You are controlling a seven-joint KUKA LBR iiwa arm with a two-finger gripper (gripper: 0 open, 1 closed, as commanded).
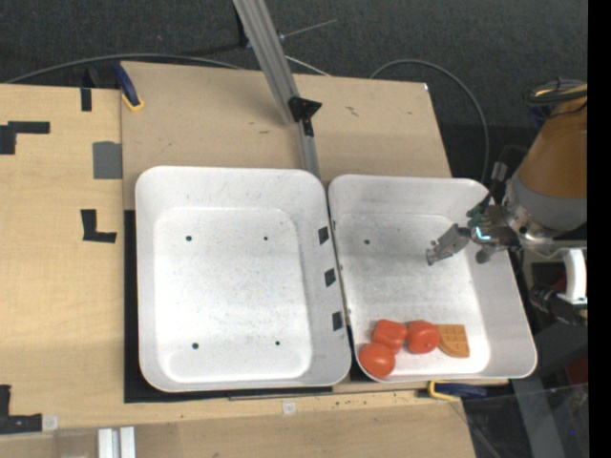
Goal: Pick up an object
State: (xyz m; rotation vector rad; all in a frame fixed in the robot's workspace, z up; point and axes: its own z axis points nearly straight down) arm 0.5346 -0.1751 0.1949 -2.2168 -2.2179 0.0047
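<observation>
Gripper poised over the right bin, its targets lying nearer the front wall.

The gripper (447, 247) hangs with nothing between its fingers; whether they are spread or closed I cannot tell. Three red tomato-like pieces (393, 343) and an orange cracker-like piece (454, 341) cluster touching at the right bin's (401, 203) front edge, toward the camera from the gripper, with nothing between.

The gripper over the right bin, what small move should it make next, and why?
Probably shift the gripper toward the near edge of the right bin. It hangs over bare floor, while the red pieces and the orange cracker-like piece lie clustered in the near corner.
</observation>
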